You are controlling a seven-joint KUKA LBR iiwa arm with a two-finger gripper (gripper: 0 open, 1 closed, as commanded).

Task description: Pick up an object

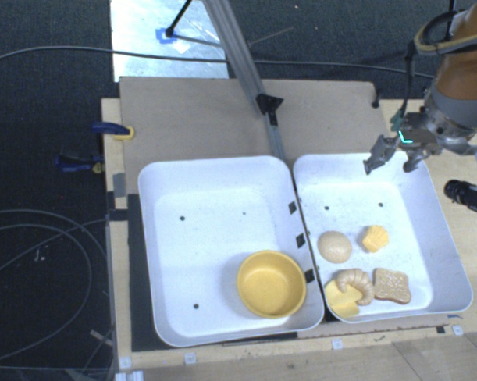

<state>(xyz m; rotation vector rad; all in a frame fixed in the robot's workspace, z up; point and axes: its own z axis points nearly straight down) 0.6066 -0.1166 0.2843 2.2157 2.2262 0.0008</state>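
Camera view looks down on the counter [189,121], and the hand [394,158] hangs over the far edge of the right bin [427,218], its two dark fingers spread well apart with nothing between them. A small green light glows just above the fingers on the wrist. The grey arm [457,84] with its orange band comes in from the right.

Down in the near part of the right bin sits a cluster of toy foods. A pale round bun [334,246] lies beside a yellow ridged shell-shaped piece [374,239], the two close but apart. Nearer still, a curled croissant [356,284] rests partly on a yellow flat piece [341,299], and a slice of toast [391,286] lies just to its right, touching or almost touching it. All of these are well apart from the hand.

Over in the left bin [184,203], a yellow bowl [271,283] stands upright in the near right corner, close to the wall between the bins. A slanted grey pole [242,57] crosses the far side of the counter.
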